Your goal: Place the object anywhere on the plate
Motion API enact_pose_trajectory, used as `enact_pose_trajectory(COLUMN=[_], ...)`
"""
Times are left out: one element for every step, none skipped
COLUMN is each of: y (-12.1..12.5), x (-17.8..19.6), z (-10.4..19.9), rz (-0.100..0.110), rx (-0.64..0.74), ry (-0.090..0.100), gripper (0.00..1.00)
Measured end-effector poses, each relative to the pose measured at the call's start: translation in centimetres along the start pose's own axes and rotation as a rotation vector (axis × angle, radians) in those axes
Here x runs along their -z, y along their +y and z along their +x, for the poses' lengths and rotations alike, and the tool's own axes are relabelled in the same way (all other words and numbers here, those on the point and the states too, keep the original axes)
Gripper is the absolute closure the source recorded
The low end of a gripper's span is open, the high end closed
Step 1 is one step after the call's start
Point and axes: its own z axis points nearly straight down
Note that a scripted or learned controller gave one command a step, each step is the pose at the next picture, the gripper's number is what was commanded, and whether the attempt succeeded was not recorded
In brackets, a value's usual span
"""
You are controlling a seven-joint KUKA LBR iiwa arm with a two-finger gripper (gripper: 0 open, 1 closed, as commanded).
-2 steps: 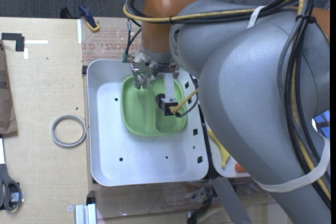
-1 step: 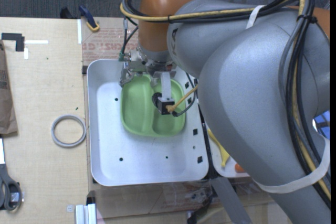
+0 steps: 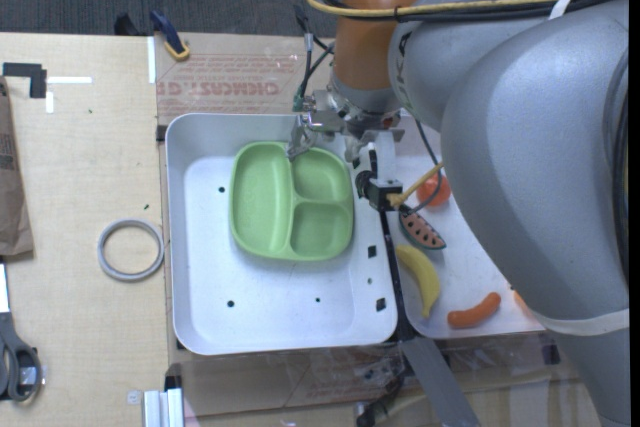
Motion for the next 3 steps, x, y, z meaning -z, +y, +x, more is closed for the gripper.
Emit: enact_pose_trajectory(y=[0.0,0.0,-0.1], x=[7.8,8.5,1.5], z=[-2.7,-2.8,5.3], rz=[-0.001,0.002,0.001], rx=[0.000,0.000,0.004], ry=[0.000,-0.002,0.000], gripper=[0.00,1.00,1.00])
